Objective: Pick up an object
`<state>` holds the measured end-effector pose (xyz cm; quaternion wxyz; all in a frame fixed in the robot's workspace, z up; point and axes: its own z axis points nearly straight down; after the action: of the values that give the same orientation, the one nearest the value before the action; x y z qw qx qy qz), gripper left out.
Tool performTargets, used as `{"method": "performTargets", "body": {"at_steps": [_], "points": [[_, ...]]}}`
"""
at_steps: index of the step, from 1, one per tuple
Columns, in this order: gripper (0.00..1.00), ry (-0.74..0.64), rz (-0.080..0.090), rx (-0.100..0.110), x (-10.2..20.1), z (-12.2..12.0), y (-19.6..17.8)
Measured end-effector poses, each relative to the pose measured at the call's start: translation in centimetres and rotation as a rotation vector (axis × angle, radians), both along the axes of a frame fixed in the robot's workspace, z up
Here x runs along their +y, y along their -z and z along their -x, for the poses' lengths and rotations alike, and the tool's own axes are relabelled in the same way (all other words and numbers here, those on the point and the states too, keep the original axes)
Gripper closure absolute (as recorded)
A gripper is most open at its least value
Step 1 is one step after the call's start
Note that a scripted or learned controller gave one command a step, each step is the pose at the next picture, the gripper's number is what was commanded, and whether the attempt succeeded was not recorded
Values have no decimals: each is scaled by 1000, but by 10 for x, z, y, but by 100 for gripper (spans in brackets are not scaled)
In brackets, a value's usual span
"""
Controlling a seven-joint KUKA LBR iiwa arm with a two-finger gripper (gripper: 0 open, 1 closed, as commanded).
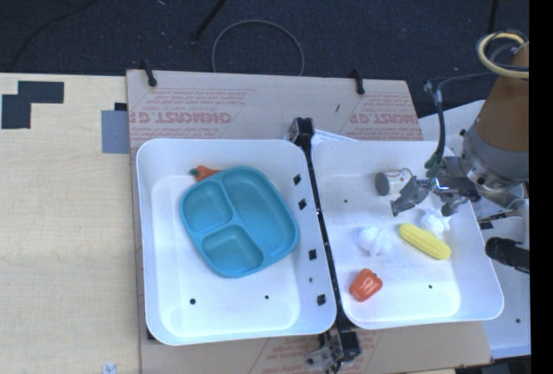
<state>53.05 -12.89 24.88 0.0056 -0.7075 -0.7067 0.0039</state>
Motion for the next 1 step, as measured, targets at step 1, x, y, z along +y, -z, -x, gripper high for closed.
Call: {"method": "performTargets", "body": {"at_steps": [1], "points": [[0, -1, 1, -10, 0, -2, -5]]}}
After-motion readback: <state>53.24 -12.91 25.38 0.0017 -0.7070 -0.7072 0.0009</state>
